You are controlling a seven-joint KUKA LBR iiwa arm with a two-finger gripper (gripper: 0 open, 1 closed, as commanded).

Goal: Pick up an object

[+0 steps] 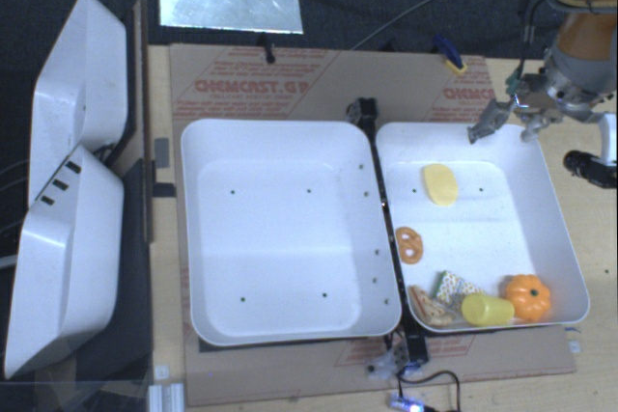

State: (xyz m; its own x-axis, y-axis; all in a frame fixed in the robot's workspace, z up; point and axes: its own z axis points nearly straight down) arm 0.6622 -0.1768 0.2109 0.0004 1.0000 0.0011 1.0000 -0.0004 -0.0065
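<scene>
The end effector [509, 120] hangs over the far rim of the right bin [565, 236], fingers spread and pinching nothing; below it in that bin lies a pale yellow slice [440, 184], well apart; a pretzel [409, 244] sits by the left wall; a pumpkin [527, 296], yellow cup [487, 309] and patterned packets [441, 297] crowd the near edge; the left bin [280, 227] adjoins it.

Right bin [541, 198] holds a chip [440, 183] centrally, pretzel [409, 244] by its left wall, pumpkin [527, 296] and cup [486, 309] in front.
</scene>
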